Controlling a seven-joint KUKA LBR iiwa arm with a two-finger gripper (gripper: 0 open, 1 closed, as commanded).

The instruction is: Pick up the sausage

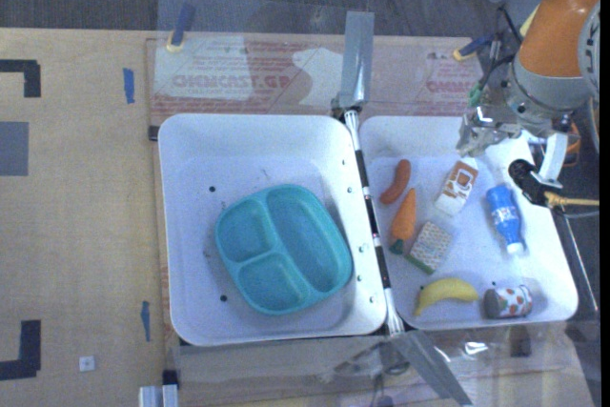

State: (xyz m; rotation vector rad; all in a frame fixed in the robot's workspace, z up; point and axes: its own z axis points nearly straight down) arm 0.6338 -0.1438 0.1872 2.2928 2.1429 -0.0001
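**White bins, one tray, seven small things**

White plastic makes up both bins. On my left sits the left bin, and in it lies a teal tray with three compartments, turned a little askew. I see nothing lying in any of the compartments.

My right bin holds the rest. The sausage lies near the bin's left wall, reddish brown, tilted, with nothing on it. Just below it, almost end to end, is a carrot. A small checked box sits beside the carrot's lower end. A banana lies near the front wall, and a short can with red marks rests to its right. Toward the middle stands out a white carton with an orange label, lying tilted. A blue bottle with a white cap lies further right.

My claw hangs over the back of the right bin, above the carton and well apart from the sausage. I hold nothing that I can see. How wide my claw stands I cannot tell from this angle.
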